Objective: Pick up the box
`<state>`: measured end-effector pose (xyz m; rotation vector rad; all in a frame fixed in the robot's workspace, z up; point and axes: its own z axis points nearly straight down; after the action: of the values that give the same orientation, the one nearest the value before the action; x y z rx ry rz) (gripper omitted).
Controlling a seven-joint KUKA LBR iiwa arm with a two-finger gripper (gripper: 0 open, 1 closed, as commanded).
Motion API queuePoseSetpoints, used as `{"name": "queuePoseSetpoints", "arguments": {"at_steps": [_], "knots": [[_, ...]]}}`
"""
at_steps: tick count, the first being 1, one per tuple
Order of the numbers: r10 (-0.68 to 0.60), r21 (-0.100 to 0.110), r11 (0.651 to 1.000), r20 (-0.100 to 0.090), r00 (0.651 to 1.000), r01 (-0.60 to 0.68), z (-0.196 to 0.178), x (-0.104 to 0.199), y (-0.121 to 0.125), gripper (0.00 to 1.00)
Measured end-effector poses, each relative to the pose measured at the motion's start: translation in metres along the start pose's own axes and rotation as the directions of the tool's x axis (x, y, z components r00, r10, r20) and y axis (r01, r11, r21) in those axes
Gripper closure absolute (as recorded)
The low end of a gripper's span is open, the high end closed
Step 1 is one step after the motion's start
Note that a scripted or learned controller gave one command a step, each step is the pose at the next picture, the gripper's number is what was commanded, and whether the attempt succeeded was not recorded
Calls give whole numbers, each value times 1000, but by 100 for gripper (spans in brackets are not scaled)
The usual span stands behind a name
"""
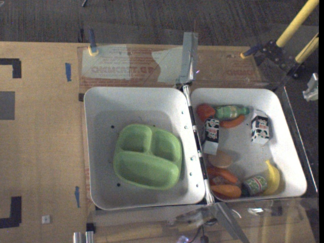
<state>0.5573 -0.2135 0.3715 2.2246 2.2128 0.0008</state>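
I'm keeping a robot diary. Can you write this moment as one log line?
task: pick up box | boxes: lying in right bin | left bin: green tray | status: not picked yet

No legible text — labels blurred

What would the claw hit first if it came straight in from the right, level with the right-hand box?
Probably the right bin's rim, then the box standing just inside it. Height is unclear, so a higher path might reach the box first.
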Motion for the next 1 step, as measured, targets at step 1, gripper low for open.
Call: {"name": "queuePoseSetpoints", "arguments": {"at_steps": [1], "knots": [[-52,4,999,-3,999,52,265,74,26,100]]}}
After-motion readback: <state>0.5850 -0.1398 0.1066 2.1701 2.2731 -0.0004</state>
